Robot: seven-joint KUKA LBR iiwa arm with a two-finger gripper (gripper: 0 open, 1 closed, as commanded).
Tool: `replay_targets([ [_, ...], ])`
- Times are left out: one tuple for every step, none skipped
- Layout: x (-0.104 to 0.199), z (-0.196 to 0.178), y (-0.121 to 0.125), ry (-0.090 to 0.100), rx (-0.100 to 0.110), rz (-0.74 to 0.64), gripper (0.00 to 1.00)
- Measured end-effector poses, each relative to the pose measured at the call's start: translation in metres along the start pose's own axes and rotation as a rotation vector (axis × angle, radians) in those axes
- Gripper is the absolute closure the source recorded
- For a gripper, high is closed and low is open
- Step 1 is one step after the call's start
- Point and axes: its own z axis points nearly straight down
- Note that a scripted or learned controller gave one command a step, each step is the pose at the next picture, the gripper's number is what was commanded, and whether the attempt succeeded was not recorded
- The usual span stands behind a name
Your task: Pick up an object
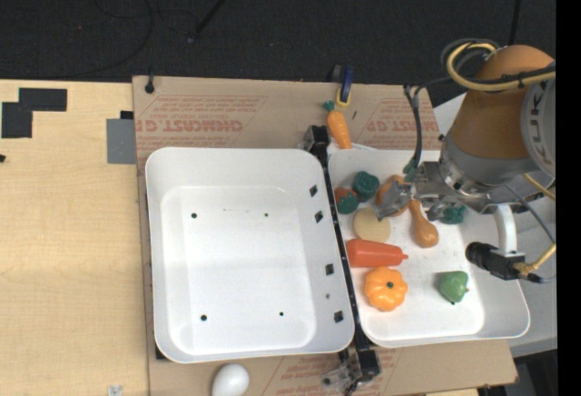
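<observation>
My gripper (406,193) hangs low over the upper middle of the right bin (495,317), under the arm's orange band. Just below it lie a tan gourd-shaped piece (423,227) and a beige disc (371,225). A small brown-orange piece (389,193) sits right at the gripper's left side, and whether they touch is unclear. To its left rest a teal piece (366,183) and a small red-orange piece (346,199). Nearer the front lie a red carrot-like piece (374,252), an orange pumpkin (386,288) and a green pepper (452,285).
The left bin (163,231) adjoins the right one along a black-clipped divider. An orange carrot (339,129) lies on the right bin's far rim. A white egg (231,379) rests on the cardboard in front of the left bin. A black fitting (493,259) and cables trail from the arm.
</observation>
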Motion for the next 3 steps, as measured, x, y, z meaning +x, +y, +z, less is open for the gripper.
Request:
replay_targets([
  [-0.001, 0.089, -0.016, 0.000, -0.003, 0.000, 0.00],
  [-0.002, 0.082, -0.018, 0.002, 0.004, 0.009, 1.00],
  [0.013, 0.078, 0.018, 0.001, -0.001, 0.000, 1.00],
])
